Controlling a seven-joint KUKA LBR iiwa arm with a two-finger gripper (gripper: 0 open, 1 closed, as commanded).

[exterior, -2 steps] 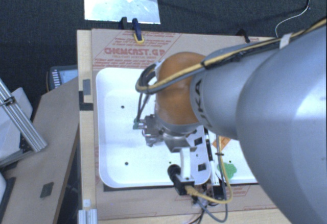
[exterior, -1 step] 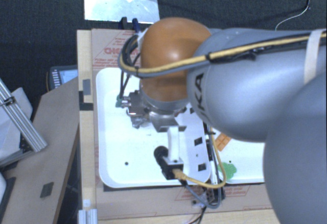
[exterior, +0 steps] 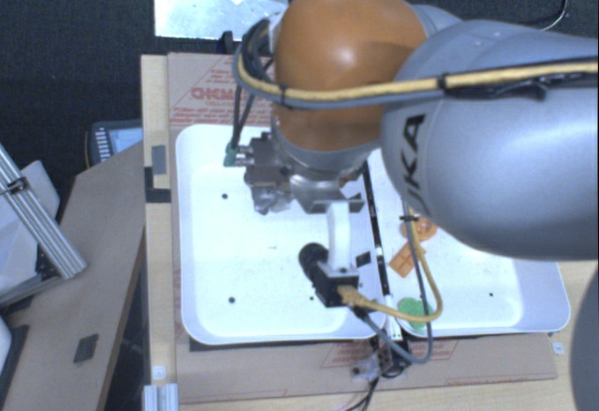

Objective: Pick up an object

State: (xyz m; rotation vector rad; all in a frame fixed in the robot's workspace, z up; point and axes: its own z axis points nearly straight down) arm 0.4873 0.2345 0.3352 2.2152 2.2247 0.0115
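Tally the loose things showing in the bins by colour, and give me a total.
orange pieces: 2
green piece: 1
Total in view: 3

Grey arm point(exterior: 496, 128) from the right, orange-banded wrist point(exterior: 346, 53) above downward-pointing hand point(exterior: 278, 181)

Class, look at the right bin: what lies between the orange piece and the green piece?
Nothing. In the camera view, the stretch between the orange piece and the green piece is bare white floor of the right bin.
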